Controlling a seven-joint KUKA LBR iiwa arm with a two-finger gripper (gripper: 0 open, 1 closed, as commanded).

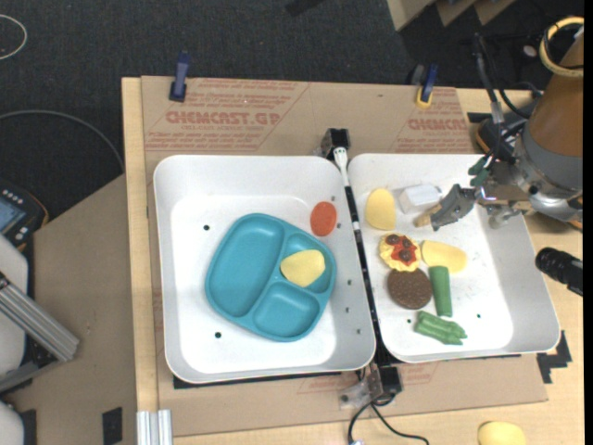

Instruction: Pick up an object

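Two shallow white bins side by side on cardboard-topped bench, left bin and right bin. In left bin: teal divided plastic plate with pale yellow lemon-shaped toy in its upper right compartment, small orange-red round toy just beyond plate's upper right edge. In right bin: yellow rounded toy at upper left, flat translucent white piece just right of it, small pizza-slice toy with red topping, yellow wedge beside it, brown round cookie-like disc, green stick lying roughly top-to-bottom in frame, green leafy pod at lower middle. Two-finger gripper at right centre of frame, low over upper part of right bin, dark fingers pointing left; jaws look slightly parted, nothing visible between them. Nearest candidates: white piece just up-left of tips, yellow rounded toy further left, pizza slice and yellow wedge just below. Likely a short move left or down from here.
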